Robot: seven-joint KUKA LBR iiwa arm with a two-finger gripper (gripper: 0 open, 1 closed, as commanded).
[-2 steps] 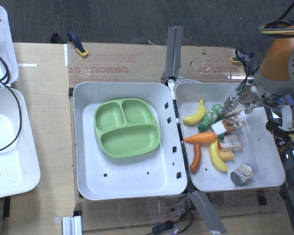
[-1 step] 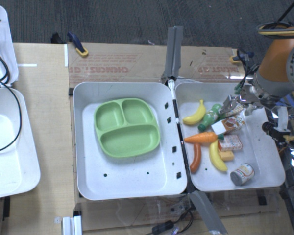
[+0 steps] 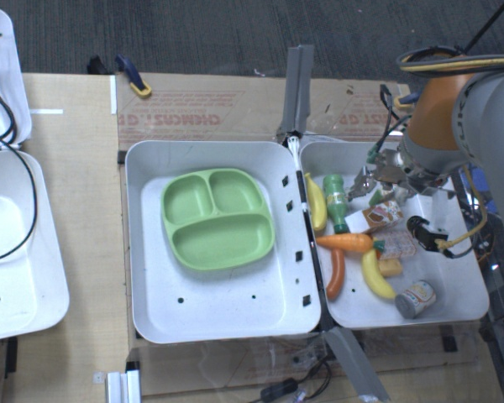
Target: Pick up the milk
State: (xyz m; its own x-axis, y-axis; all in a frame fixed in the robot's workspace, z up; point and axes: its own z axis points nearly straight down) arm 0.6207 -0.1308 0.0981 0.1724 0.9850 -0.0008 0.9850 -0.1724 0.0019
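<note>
From above we see the grey arm's two-finger gripper [image 3: 375,183] lowered into the right shallow white bin [image 3: 454,309], just beside the green plastic bottle [image 3: 336,201], our landmark. We cannot tell how its tips stand. The small milk carton with a red and white label [image 3: 383,215] lies tilted just right of the bottle, below the gripper. An orange carrot [image 3: 346,243] lies under the bottle's base, a yellow banana [image 3: 316,203] at its left. A green divided plate [image 3: 218,218] sits in the left bin [image 3: 151,309], well left of the bottle.
</note>
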